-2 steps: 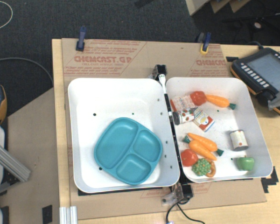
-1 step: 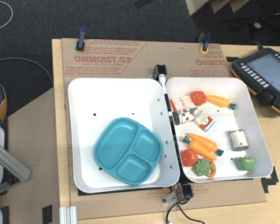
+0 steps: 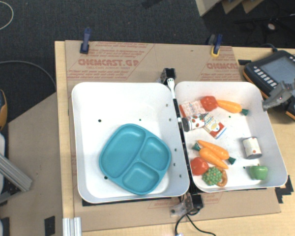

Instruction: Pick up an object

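Camera view from above showed the bench [image 3: 64, 132] covered with a printed brown board, pinned at its far edge by two blue clamps [image 3: 85, 40], presumably so the board could not slide under the bins. On it sat the two white bins, side by side and touching along their inner walls.

The left bin [image 3: 83, 102] held one thing, a teal divided plate [image 3: 135, 158], lying flat toward the near side. It seemed set there as a place to receive things, not as something to grasp.

The right bin [image 3: 270, 132] held the candidates for picking, scattered loosely and mostly flat. At its right rim, by the far corner, the gripper [image 3: 278, 98] hung above the wall and well apart from every toy. Whether it was open or closed I could not tell at that size and angle, and I saw nothing held in it. It looked parked at the edge, so my judgement was that no grasp had begun. A dark teach pendant [image 3: 273, 73] lay on the bench just behind it.

Among the toys, a pair of carrots [image 3: 214, 152] lay near the middle, touching a red tomato [image 3: 199, 166] and green grapes [image 3: 214, 176]. A small carton [image 3: 214, 127] and another carrot [image 3: 229, 105] crowded the far side. A grey can [image 3: 251, 147] and a green pepper [image 3: 258, 171] lay alone on the right. These two, standing clear of neighbours, looked the easiest to pick.
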You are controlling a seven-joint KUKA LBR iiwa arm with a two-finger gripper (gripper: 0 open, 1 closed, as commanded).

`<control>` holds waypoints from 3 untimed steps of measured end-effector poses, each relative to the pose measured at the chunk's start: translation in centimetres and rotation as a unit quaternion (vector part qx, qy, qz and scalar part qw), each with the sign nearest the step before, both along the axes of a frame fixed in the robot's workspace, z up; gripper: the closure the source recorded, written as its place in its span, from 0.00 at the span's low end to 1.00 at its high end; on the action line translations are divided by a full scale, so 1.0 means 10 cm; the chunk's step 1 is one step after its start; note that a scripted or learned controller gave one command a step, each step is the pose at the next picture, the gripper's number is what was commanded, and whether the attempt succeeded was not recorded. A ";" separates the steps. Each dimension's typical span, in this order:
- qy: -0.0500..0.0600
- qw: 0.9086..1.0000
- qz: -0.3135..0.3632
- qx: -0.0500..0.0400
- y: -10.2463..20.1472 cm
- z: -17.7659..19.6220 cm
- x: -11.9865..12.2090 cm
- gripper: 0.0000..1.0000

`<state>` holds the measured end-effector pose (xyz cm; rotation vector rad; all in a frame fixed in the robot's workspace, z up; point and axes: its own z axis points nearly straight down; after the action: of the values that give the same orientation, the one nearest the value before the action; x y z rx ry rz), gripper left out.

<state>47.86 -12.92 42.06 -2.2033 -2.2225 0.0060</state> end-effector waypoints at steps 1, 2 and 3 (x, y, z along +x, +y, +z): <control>-0.014 1.000 -0.007 -0.007 -0.58 1.22 0.00 0.00; 0.000 1.000 0.001 -0.001 0.42 0.10 0.01 0.00; -0.013 1.000 -0.008 -0.007 -0.45 1.21 0.00 0.00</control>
<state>47.87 -17.41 54.19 -2.2416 -2.2240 -0.0072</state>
